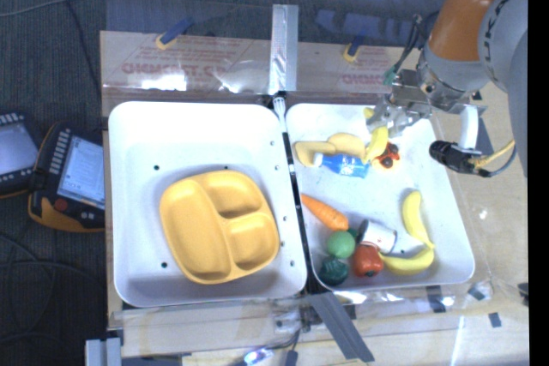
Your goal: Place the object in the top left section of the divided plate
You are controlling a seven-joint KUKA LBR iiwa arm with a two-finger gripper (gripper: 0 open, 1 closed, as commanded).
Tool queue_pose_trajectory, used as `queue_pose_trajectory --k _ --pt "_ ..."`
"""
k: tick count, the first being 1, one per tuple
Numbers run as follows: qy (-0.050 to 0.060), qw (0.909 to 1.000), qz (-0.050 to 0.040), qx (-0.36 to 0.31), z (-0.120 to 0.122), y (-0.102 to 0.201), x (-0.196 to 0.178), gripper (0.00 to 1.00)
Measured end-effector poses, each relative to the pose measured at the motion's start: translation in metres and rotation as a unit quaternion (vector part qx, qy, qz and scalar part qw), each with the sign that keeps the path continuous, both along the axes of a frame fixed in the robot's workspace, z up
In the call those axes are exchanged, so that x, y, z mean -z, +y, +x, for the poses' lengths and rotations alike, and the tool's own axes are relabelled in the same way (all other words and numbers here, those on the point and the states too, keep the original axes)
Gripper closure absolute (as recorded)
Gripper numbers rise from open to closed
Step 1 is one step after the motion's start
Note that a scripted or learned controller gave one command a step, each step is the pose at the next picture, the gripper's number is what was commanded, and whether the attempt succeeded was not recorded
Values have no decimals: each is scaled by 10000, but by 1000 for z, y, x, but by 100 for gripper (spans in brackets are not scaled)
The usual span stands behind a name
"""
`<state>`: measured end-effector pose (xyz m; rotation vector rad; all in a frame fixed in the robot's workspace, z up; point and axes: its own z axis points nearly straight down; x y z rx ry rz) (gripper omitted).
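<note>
Over the right bin (446, 184), near its far edge, the gripper (383, 131) hangs with its fingers pinching a small yellow object (377, 143), just above a blue packet (347, 165) and a pale banana-shaped piece (330, 147). Left bin (137, 133) bears the yellow divided plate (219, 223), well apart from the gripper. Nearer in the right bin lie a carrot (324, 211), a banana (415, 217) and a green ball (341, 244).
</note>
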<state>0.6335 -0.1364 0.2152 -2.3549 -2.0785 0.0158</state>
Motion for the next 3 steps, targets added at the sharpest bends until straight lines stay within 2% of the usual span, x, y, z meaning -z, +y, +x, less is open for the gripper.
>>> queue_pose_trajectory --k 1,2,3 --pt "3 10000 23 -25 -34 49 36 100" --pt "1 9991 34 -423 -69 123 36 100" --pt "-29 9999 8 123 18 169 34 100"
